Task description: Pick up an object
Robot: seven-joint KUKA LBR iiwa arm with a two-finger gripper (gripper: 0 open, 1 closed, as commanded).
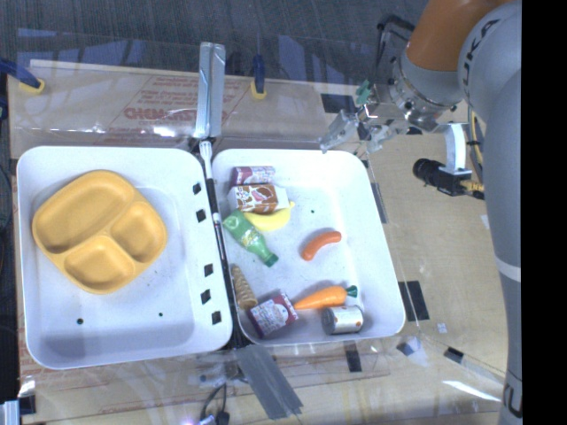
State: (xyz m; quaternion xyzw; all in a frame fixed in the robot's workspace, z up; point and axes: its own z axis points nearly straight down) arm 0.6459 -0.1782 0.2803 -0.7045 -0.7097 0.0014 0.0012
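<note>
Nothing is picked yet: my jaws [350, 131] hang above the far right corner of the right bin [376, 237], outside its rim, and every object lies below and to the left of them on the bin floor, so the descent, the grasp and the lift are all left to do. The jaws touch nothing, and I cannot tell how wide they stand. Nearest lies the sausage [320, 244], then the carrot [321, 298] and the can [342, 320].

Arm reaches in from the right, orange band up top. End effector [347, 136] angled down-left, fingers spread, nothing between them.
</note>
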